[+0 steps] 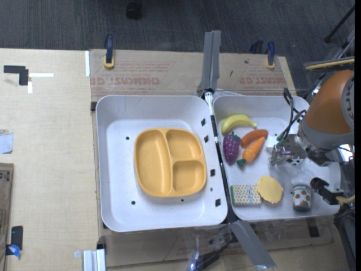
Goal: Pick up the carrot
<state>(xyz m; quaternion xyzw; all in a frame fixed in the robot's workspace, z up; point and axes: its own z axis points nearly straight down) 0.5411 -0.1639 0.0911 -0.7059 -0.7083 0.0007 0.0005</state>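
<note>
Gripper point(280, 153): low over the right bin, near its middle, hanging from the grey wrist under the orange band; nothing visible between its fingers; whether they stand wide or narrow cannot be told at this size.
Left bin point(113, 168): white, shallow; bears one item.
Plate point(170, 162): yellow, three compartments, all bare, set at the bin's middle.
Right bin point(293, 105): white, shallow; bears the toy food and the gripper's working space.
Grapes point(231, 147): purple bunch, at the bin's left side, just beside the carrot's leafy end.
Banana point(237, 122): yellow, curved, toward the far left of the bin, above the grapes.
Carrot point(252, 150): orange with a green tip, lying free on the bin floor.
Carrot, long axis: slanted, green end low and left near the grapes, blunt end up and right.
Sausage-like piece point(255, 136): red-orange, touching or nearly touching the carrot's upper side.
Carrot from gripper: just to the left, at about the same depth in the bin; apart, not touching.
Coming move, as judged: short shift left, fingers closing across the slanted body, away from the red piece.
Wafer point(245, 195): pale, speckled, near edge.
Yellow disc point(270, 189): beside the wafer.
Small tin point(302, 198): near right corner.
</note>
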